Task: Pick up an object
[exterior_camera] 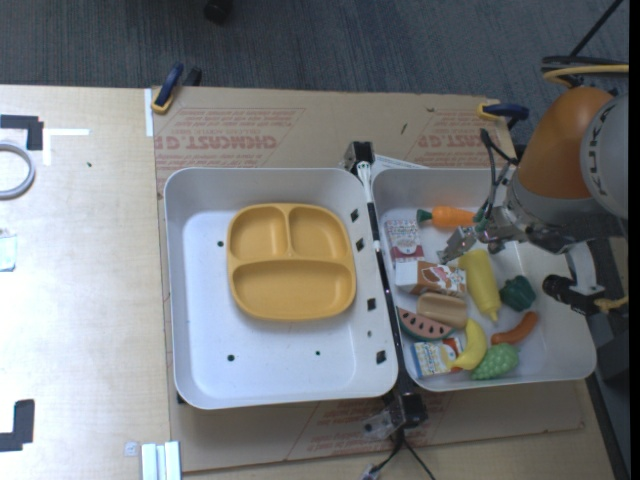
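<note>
Gripper (468, 245) low in the right bin (560, 368), jaws apart, holding nothing, just above the corn (483, 281); looks light, hard, slick plastic, so grab across its middle

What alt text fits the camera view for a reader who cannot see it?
The arm's gripper hovers over toy food in the right bin, near a yellow corn cob and carrot. The left bin holds a yellow divided plate.

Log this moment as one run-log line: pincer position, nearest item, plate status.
pincer: over right bin, above toy food | nearest: yellow corn cob | nothing seen held | yellow divided plate: in left bin
</note>
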You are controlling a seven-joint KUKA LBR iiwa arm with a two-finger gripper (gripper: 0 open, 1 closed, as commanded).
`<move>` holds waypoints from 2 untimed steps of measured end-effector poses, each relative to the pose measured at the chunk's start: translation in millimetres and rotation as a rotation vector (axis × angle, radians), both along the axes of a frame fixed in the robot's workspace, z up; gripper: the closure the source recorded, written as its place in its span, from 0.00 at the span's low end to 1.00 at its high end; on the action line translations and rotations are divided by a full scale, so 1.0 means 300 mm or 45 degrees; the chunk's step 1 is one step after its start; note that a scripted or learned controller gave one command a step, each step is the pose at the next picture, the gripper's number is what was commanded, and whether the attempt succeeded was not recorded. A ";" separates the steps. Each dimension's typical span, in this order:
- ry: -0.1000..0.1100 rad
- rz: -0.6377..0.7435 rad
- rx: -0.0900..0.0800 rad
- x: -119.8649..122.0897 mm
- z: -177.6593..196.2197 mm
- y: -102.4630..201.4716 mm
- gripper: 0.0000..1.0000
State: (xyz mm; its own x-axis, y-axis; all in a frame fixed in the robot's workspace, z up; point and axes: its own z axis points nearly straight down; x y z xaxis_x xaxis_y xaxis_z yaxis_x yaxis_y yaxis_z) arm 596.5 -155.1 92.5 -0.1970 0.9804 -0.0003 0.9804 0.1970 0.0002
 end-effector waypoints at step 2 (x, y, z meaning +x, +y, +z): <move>-0.003 -0.004 -0.001 0.003 0.034 -0.002 0.00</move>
State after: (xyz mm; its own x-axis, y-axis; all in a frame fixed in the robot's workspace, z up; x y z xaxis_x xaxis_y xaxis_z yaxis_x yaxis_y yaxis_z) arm 597.3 -155.8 102.8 -0.1942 0.9810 -0.0018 0.9810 0.1942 0.0026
